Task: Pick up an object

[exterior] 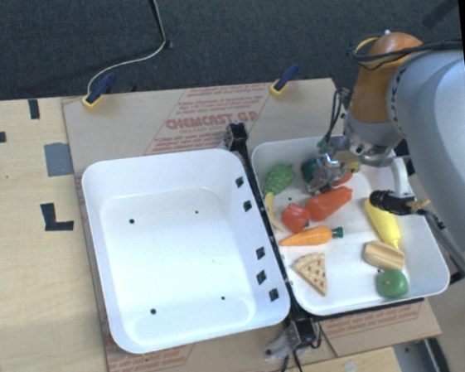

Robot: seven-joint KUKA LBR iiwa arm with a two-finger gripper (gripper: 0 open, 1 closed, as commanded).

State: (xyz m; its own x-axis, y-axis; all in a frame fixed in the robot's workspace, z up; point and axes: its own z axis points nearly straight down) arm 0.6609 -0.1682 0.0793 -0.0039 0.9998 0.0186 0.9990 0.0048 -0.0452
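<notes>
Hovering at the upper middle of the right bin [442,270], the gripper [324,172] is sitting just above the red pepper [330,203]. Honestly can't tell its state.

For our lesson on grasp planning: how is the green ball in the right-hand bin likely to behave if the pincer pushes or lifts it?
The green ball looks round and smooth, so a push would probably roll it. It touches the bread roll and sits near the bin wall, which may stop it. Its glossy surface suggests light plastic that could slip from a pinch.
</notes>
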